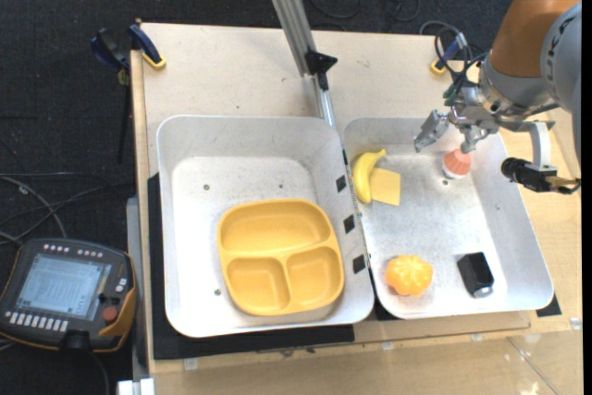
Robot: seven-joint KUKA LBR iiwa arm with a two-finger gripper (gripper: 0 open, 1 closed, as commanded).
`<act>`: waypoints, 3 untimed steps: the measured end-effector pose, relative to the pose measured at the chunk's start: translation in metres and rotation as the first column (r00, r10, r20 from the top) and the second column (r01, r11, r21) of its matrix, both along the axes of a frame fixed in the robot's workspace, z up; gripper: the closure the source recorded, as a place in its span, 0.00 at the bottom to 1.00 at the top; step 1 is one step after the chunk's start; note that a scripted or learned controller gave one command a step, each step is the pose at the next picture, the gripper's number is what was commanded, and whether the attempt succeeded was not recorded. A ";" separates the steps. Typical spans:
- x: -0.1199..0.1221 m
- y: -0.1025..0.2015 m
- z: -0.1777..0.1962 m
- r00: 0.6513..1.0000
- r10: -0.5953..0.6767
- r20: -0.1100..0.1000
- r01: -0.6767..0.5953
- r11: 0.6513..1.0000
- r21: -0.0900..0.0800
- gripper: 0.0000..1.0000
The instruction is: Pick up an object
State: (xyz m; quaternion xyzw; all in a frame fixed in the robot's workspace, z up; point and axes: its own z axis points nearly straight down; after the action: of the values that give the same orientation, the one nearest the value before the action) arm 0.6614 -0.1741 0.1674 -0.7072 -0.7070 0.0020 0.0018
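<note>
My gripper (451, 138) hangs over the back of the right bin (504, 227), open, its two grey fingers spread apart. Just under and in front of it a small pinkish-red object (456, 164) rests on the bin floor; I cannot tell whether the fingers touch it. A yellow banana (364, 172) lies at the bin's left side against a pale yellow block (387, 188). Near the front sit an orange fruit (408, 276) and a small black box (475, 274).
The left bin (185, 199) holds a yellow divided plate (277, 256). A slanted metal pole (289, 5) crosses the back of the bench between the bins. A teach pendant (60, 293) lies off the bench at lower left.
</note>
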 end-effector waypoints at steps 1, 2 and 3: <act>-0.007 0.005 -0.046 1.000 0.001 0.000 -0.001 1.000 0.001 0.00; -0.005 0.005 -0.032 1.000 0.002 0.009 -0.002 1.000 -0.002 1.00; -0.010 0.004 0.029 1.000 0.000 0.014 0.000 1.000 -0.002 1.00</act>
State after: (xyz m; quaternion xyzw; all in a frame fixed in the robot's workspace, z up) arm 0.6511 -0.1696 0.1968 -0.7073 -0.7069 -0.0021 -0.0037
